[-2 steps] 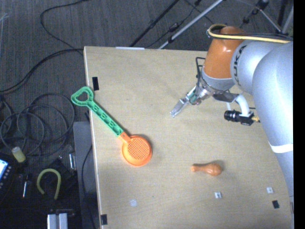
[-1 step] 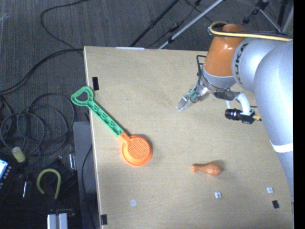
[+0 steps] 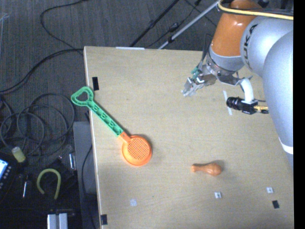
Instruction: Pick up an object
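Gripper (image 3: 189,88) above one sieve (image 3: 135,150), one pear-shaped piece (image 3: 208,168).

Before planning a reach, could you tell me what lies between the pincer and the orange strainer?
Bare board: the camera view shows nothing between the pincer and the orange strainer.

Green-handled orange sieve (image 3: 114,128) lies flat left; small orange pear-shaped obj (image 3: 208,168) lower right.
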`<state>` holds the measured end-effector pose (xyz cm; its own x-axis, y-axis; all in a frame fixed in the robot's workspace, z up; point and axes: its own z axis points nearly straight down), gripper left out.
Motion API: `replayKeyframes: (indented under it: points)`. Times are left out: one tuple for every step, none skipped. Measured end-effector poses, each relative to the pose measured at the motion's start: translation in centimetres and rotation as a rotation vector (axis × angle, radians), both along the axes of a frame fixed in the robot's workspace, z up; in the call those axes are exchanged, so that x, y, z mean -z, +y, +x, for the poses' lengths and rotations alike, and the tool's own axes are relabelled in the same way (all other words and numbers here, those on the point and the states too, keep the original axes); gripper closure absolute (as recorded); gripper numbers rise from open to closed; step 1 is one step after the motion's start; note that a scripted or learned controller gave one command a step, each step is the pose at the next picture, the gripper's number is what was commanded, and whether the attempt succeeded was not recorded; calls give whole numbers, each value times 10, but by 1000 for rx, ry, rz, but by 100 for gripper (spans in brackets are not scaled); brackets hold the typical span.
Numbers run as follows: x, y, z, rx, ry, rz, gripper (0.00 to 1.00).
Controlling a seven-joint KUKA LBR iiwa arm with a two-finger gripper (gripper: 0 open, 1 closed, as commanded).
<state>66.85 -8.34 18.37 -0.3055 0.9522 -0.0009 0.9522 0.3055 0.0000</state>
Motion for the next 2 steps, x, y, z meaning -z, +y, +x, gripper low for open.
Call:
replayKeyframes:
  points:
    - [-200, -54, -18, 227, 0, -3, 100]
    - [-250, 9, 0, 355, 0, -2, 100]
